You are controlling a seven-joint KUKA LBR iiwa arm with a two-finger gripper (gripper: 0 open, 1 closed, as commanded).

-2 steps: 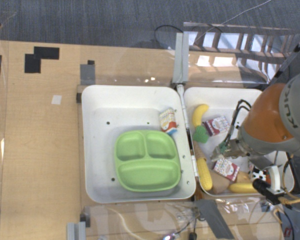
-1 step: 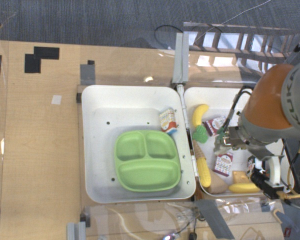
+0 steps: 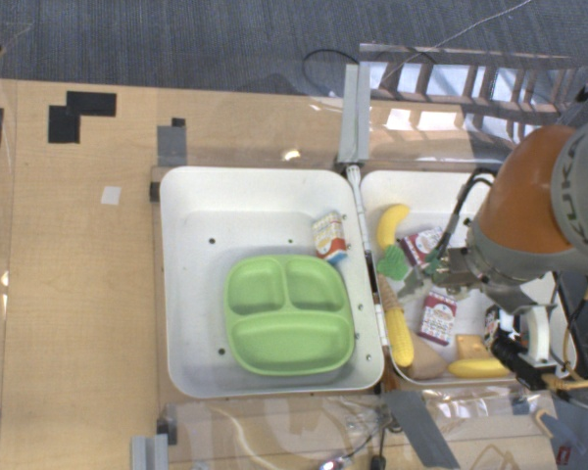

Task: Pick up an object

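Right bin (image 3: 426, 186): end effector (image 3: 433, 274) over clutter

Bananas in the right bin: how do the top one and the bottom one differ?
The upper banana stands nearly upright along the right bin's left wall; the lower banana lies flat by the front wall. The upper one sits apart from the arm; the lower one lies under the wrist. Both are yellow.
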